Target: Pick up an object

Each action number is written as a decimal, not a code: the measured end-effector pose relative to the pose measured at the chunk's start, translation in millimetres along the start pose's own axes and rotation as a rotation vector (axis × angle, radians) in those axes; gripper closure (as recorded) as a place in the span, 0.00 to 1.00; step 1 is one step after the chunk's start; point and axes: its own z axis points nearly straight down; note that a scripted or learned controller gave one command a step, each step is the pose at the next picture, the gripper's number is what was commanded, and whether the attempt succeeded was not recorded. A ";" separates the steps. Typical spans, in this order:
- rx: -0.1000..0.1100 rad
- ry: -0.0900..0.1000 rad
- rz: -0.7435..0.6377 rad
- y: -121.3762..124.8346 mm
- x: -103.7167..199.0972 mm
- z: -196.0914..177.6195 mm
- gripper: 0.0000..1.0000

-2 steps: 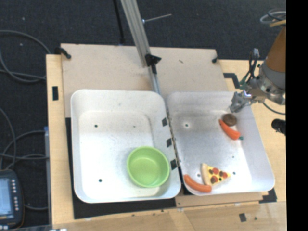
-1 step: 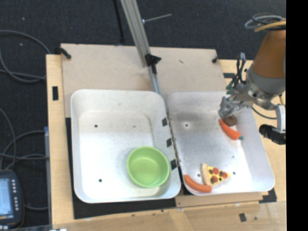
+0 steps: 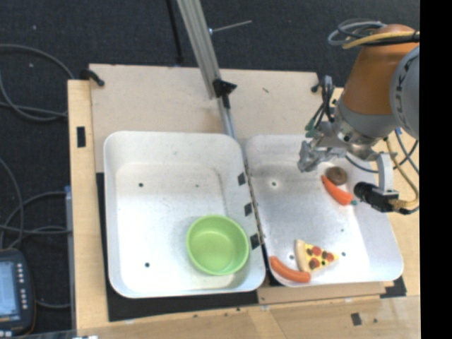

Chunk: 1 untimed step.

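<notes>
The gripper (image 3: 311, 158) hung low over the upper part of the right bin (image 3: 374, 260), apparently placed to reach the carrot (image 3: 337, 189) and the brown piece (image 3: 337, 175) just to its right; its state could not be made out. A pizza slice (image 3: 313, 256) and sausage (image 3: 289, 270) lay at that bin's lower edge, while a green bowl (image 3: 217, 244) sat in the left bin (image 3: 141, 154).

Tan desk (image 3: 155, 97) on dark floor (image 3: 70, 20), cables (image 3: 21, 111) trailing left. Aluminium mast (image 3: 201, 41) slants up from behind the bins. Handheld pendant (image 3: 13, 292) bottom-left.
</notes>
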 end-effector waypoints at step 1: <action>0.000 0.002 -0.002 -9.5 58.4 -10.9 1.00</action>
